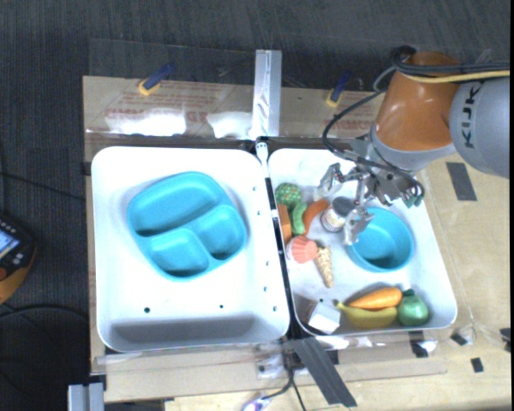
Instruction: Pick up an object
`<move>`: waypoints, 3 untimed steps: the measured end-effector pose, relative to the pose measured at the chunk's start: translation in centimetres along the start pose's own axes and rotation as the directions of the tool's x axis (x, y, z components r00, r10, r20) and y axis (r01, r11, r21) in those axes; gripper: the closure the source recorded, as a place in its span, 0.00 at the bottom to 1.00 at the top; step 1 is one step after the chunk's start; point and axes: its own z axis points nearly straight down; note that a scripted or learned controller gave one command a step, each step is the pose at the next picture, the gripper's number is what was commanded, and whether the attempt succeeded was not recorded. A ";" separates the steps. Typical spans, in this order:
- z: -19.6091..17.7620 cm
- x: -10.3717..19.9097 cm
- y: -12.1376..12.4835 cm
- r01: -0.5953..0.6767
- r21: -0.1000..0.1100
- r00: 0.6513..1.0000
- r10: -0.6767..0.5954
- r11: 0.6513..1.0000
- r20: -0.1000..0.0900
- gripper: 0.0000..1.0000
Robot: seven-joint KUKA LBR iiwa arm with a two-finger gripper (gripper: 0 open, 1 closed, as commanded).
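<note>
The desk (471, 229) has a pale wooden top and stands on a dark grey carpet floor (34, 58). A clear plastic sheet (180, 101) lies on the far part of the desk, held by two clamps with yellow and blue handles (157, 78). On the floor at the left lies a handheld control device (0, 255) with a black cable.

Glossy smooth plastic: both white bins (111, 315), the blue divided tray (187, 223), blue bowl (382, 241). Matt wooden tabletop (484, 255). Shiny metal gripper (360, 197).
</note>
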 end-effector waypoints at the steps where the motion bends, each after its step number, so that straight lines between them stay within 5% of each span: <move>1: 4.5 -0.5 1.6 -0.048 0.003 0.999 0.048 0.999 0.007 0.00; 2: 4.5 6.9 -1.9 -0.105 -0.001 0.994 0.105 0.994 0.006 0.00; 3: 4.4 4.6 1.3 -0.062 0.005 0.998 0.062 0.998 0.009 0.00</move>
